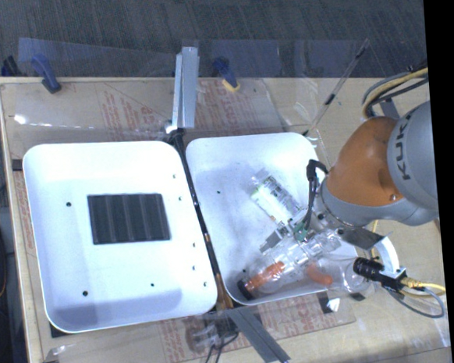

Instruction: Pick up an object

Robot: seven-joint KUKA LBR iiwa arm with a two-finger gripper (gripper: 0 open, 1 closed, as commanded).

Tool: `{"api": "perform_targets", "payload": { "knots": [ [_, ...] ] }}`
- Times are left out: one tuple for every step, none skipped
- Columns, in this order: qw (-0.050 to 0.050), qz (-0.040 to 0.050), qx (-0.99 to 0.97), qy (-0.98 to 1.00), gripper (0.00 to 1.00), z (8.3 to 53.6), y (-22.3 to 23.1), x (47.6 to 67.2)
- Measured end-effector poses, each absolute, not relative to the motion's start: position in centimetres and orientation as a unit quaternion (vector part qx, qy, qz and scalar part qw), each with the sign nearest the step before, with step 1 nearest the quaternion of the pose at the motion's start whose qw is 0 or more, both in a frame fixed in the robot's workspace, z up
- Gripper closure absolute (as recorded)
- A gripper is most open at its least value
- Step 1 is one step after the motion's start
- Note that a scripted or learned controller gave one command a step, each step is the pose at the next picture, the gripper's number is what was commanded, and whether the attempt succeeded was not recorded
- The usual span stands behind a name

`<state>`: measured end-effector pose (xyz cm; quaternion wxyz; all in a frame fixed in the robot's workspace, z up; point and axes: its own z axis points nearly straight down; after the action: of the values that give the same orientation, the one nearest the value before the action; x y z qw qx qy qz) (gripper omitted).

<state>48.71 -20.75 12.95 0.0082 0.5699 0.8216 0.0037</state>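
Note:
The right bin (219, 177) holds a small heap of clear plastic things. A clear packet with a pale label (270, 197) lies tilted near the bin's middle. A clear tube with orange contents (267, 275) lies along the front wall, and a small orange piece (318, 274) sits to its right. My gripper (292, 238) reaches in from the right, low over the clear items between the packet and the tube. The clutter of see-through plastic hides its tips. The orange band of the arm (363, 175) hangs over the bin's right rim.
The left bin (54, 175) shows a dark ribbed rectangle (128, 217) at its centre. A metal bar (184, 88) stands behind the seam between the bins. Blue clamps (46, 73) hold clear sheeting at the back. Cables (399, 281) trail at the right front.

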Motion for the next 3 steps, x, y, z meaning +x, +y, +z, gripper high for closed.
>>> {"api": "perform_targets", "payload": {
  "knots": [
    [0.000, -0.0007, 0.631, 0.776, 0.00, 13.9, -21.0, 53.1],
    [0.001, 0.0016, 0.582, 0.813, 0.00, 9.3, -20.7, 50.0],
    [-0.003, 0.0001, 0.619, 0.785, 0.00, 9.2, -20.8, 52.9]
  ]
}}
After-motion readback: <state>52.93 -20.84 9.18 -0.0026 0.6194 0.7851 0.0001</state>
